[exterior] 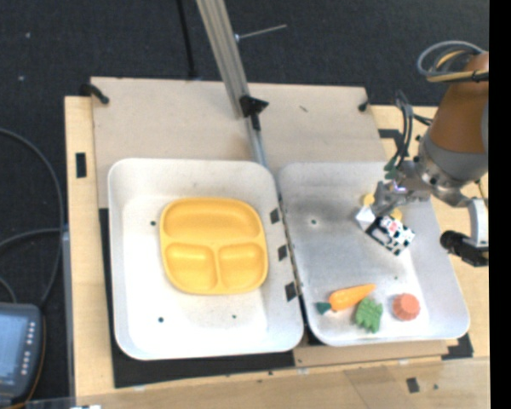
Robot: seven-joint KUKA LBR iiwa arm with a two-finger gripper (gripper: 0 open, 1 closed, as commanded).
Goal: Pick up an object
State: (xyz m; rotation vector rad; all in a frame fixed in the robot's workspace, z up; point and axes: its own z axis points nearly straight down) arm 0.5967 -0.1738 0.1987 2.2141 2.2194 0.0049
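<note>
Gripper (388, 196) sits over the right bin (324, 194), in its upper right part near the far right edge. Directly under and in front of it lies a small white block (388, 231) with black marks and a spot of red and green on its face. Whether the block is between the fingers or merely beside them cannot be told at this resolution; the finger state likewise cannot be told.

Candidate objects, all in the right bin:
- White block: upper right area, touching or nearly touching the gripper tip. Long axis runs diagonally, from upper left toward lower right, roughly toward the bin's near right corner. Judged rigid, light, smooth-faced, possibly a little slippery. Best taken across its short width, square to the long axis.
- Carrot (351, 297): near the front edge, long axis almost parallel to that edge, green top pointing left toward the middle divide, orange tip pointing right and slightly up. Judged a light plastic toy, stiff, tapered; grip at the thicker middle, across the axis, as the taper could squeeze it out.
- Green leafy piece (369, 314): just beside the carrot, closer to the front edge. Lumpy, no clear axis.
- Red-orange round piece (406, 307): near the front right corner. Round, may roll.

Left bin (136, 228) holds a yellow divided tray (213, 244) at its middle.
</note>
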